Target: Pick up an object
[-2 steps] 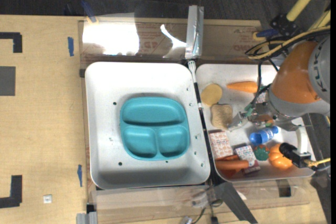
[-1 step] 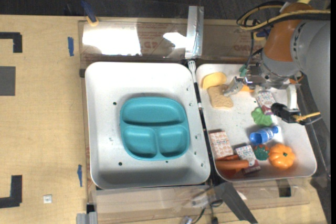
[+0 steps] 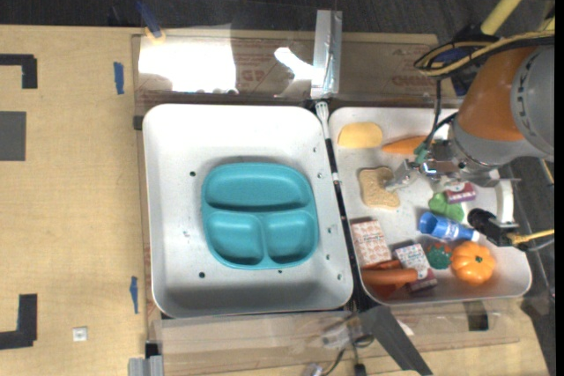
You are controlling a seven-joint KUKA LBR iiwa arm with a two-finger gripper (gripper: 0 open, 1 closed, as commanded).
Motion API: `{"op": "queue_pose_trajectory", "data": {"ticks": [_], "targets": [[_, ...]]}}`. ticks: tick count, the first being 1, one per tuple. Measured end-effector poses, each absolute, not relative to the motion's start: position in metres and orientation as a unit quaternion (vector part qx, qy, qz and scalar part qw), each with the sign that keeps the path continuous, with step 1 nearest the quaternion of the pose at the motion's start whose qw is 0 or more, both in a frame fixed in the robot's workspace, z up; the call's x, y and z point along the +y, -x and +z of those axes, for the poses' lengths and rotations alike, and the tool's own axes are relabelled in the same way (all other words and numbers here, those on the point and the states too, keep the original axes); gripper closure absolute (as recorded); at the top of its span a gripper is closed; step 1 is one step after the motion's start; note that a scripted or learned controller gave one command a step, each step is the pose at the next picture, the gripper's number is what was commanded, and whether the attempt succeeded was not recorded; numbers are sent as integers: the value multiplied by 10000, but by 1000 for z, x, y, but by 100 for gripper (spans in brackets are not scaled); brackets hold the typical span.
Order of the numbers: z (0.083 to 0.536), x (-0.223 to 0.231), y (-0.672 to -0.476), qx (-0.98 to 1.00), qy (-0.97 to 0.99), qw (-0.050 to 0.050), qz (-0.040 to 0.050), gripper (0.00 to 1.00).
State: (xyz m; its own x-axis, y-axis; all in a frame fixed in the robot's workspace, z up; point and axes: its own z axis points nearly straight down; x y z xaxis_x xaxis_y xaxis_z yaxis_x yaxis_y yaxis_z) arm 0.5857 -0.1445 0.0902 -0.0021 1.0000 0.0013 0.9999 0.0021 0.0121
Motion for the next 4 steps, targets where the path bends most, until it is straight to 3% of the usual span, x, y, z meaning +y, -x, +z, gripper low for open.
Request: {"op": "queue_pose_trajectory", "data": {"ticks": [1,2,3,4], "targets": [[91,-136,-548,7195,-6945,67,53,0],[90,-130,-522,7043,-7098,80,53,0],[88,-112,-540,5299,-8480,27,31,0],[89,-168,-520,6518,-7583,46,45,0]]}}
